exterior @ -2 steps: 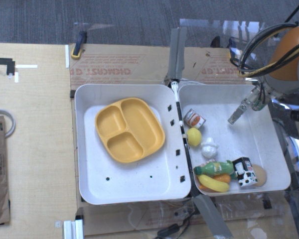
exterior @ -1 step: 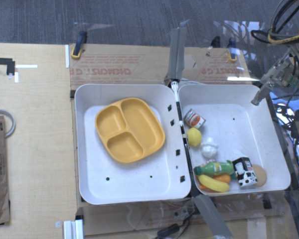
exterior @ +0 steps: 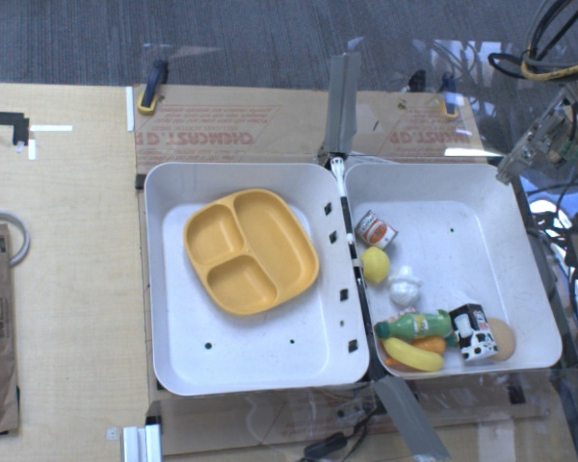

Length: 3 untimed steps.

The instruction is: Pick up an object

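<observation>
2 white bins [exterior: 164, 258] on cardboard-lined bench [exterior: 231, 123]; grey carpet [exterior: 222, 17] behind.

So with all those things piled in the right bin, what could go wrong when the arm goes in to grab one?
1. The green bottle with the orange label, the yellow banana and the black and white carton lie packed together, so a grab might close on two things or push one aside.
2. The yellow lemon and the small red and white can sit near the wall of the white right-hand bin, so a finger could likely strike it.
</observation>
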Each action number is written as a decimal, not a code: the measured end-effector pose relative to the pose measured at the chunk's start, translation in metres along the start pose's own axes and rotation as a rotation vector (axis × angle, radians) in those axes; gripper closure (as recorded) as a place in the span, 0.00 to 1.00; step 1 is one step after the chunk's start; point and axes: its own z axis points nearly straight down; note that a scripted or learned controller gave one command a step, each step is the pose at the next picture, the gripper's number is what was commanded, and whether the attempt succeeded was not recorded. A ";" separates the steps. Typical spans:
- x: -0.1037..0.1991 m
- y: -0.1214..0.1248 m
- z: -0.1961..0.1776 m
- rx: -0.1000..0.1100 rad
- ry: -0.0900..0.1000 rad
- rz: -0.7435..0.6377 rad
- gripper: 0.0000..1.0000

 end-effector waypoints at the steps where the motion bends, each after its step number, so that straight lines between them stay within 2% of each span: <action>1: 0.009 -0.007 -0.110 0.001 0.006 -0.092 1.00; 2: -0.006 0.005 -0.186 0.001 0.006 -0.174 1.00; 3: -0.006 0.005 -0.185 0.001 0.007 -0.174 0.00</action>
